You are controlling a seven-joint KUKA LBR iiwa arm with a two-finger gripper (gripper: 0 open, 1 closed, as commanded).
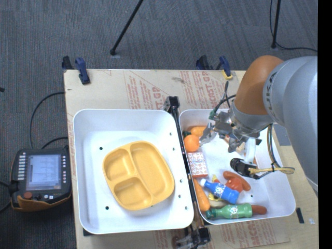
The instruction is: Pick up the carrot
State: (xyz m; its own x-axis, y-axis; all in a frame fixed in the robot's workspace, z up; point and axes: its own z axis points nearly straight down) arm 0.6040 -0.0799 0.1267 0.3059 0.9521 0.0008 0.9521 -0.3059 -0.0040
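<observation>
Carrot (200, 195) against right bin's (282, 201) left wall, gripper (224, 137) above

Two white bins: the left bin (85, 139) and the right bin (277, 193). One yellow divided plate (138, 175). Two toy bottles, one blue (220, 190), one green (231, 211). One carrot (201, 196). One orange (192, 143). One small carton (197, 164).

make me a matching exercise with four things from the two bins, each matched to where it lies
Things:
1. yellow three-compartment plastic plate
2. long orange carrot
3. green plastic bottle
4. round orange fruit

Places:
A. far end of the right bin, near its left wall
B. along the right bin's left wall, near end
C. middle of the left bin
D. lying flat along the right bin's near wall

Pairs: 1-C, 2-B, 3-D, 4-A
</observation>
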